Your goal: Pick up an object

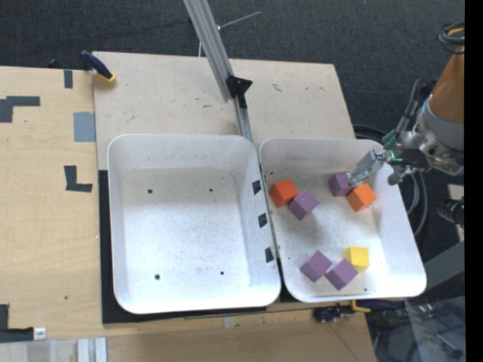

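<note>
Gripper (365, 170) sits over the right bin (392, 236), in its 2 o'clock part, arm (445, 115) coming in from 3 o'clock with the orange band up top. Can't tell how the gripper is set; it's small and blurry against the white. Nothing visibly held.

Closest blocks: a purple cube (340, 183) just at the gripper's 8 o'clock, looks touching or nearly so, can't say which. An orange cube (362, 197) right below the gripper at 6 o'clock, just beside that purple one.

Further out toward 9 o'clock: second orange cube (283, 192) near the bin's left wall, with another purple cube (303, 204) touching it at its 4 o'clock.

Down at the bin's 6 o'clock end: yellow cube (357, 257), a purple cube (316, 265) to its 8 o'clock, and one more purple cube (341, 274) between them, lower, touching or nearly touching both.

Left bin (121, 202) lies at 9 o'clock of the right one, the two rims touching along the middle. Grey metal rail (210, 40) slants down from 12 o'clock to where the bins meet. Blue and yellow clamp (98, 65) on the wooden bench (45, 202) far off at 10 o'clock.
</note>
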